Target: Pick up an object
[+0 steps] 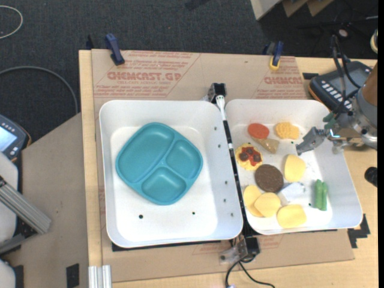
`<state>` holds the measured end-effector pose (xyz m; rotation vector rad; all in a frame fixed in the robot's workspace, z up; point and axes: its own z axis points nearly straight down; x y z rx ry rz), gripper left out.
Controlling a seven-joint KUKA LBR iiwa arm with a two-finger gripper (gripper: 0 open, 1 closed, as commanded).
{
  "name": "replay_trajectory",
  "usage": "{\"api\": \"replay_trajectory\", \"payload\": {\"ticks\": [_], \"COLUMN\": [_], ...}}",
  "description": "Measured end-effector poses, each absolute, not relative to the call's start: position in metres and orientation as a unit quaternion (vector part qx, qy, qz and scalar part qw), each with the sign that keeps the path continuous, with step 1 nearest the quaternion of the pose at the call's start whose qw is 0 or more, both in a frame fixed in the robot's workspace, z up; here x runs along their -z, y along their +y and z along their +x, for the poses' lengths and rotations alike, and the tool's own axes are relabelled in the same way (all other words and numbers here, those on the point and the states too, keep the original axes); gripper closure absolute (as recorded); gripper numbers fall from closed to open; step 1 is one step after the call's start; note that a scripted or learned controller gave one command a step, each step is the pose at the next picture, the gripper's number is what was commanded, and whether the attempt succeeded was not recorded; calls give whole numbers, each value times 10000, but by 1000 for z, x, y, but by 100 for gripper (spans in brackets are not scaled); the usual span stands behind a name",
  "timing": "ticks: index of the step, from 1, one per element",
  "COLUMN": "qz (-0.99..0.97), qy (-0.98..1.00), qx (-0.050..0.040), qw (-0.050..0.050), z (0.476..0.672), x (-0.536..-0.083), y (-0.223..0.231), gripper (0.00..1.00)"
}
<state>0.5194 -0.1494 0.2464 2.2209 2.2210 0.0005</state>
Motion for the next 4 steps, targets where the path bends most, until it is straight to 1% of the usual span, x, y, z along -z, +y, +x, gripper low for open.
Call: {"api": "replay_trajectory", "payload": {"ticks": [1, 2, 3, 4], "qz": [7054, 7034, 7075, 7033], "qy": [7088, 7108, 7067, 7108], "qx": [15, -2, -9, -87], "qw": [-49, -4, 6, 49], "z": [478, 479, 480, 526], "x": [-181, -185, -195, -331], "y": [-75, 34, 28, 101], "gripper": [0, 0, 100, 100]}}
